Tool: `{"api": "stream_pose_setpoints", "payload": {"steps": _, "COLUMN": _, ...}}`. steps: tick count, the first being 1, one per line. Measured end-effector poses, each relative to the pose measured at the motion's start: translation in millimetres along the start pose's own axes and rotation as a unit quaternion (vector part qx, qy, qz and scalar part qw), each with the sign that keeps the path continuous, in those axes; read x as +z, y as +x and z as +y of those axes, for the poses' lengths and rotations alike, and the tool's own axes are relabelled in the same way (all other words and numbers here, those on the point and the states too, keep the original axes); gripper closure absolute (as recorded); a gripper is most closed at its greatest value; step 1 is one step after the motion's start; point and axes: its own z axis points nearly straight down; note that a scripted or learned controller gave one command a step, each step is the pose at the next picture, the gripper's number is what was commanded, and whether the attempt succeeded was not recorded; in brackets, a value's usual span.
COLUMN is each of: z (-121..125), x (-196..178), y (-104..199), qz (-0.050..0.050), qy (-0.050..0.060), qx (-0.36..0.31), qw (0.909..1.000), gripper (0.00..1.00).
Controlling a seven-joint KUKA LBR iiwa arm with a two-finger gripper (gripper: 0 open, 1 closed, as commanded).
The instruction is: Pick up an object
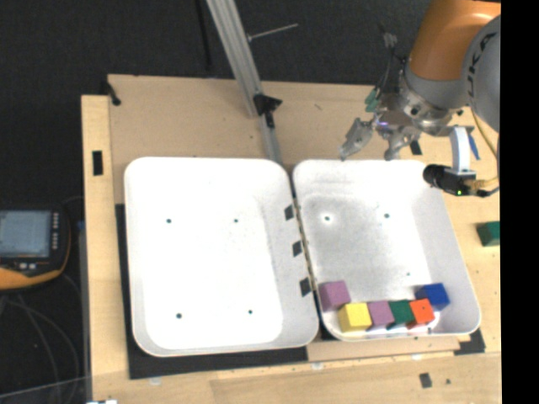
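Several small blocks lie along the near edge of the right bin (370, 192): a purple block (334, 293), a yellow block (355, 316), a second purple block (381, 312), a green block (399, 311), an orange block (420, 311) and a blue block (434, 294). My gripper (371, 146) hangs above the far rim of that bin, well away from the blocks. Its two fingers are spread apart with nothing between them.
The left bin (210, 251) sits beside the right one, joined by black clips. A slanted metal pole (240, 53) rises behind the bins. A green item (488, 233) lies on the bench at the right. A black device (29, 238) rests off the bench at the left.
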Motion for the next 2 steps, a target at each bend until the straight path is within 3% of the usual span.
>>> {"api": "stream_pose_setpoints", "payload": {"steps": 1, "z": -11, "x": 8, "y": 19, "qz": 0.001, "qy": 0.001, "qx": 0.001, "qw": 1.0, "gripper": 0.0}}
{"api": "stream_pose_setpoints", "payload": {"steps": 2, "z": -10, "x": -4, "y": 18, "qz": 0.0, "qy": -0.002, "qx": 0.001, "qw": 1.0, "gripper": 1.0}}
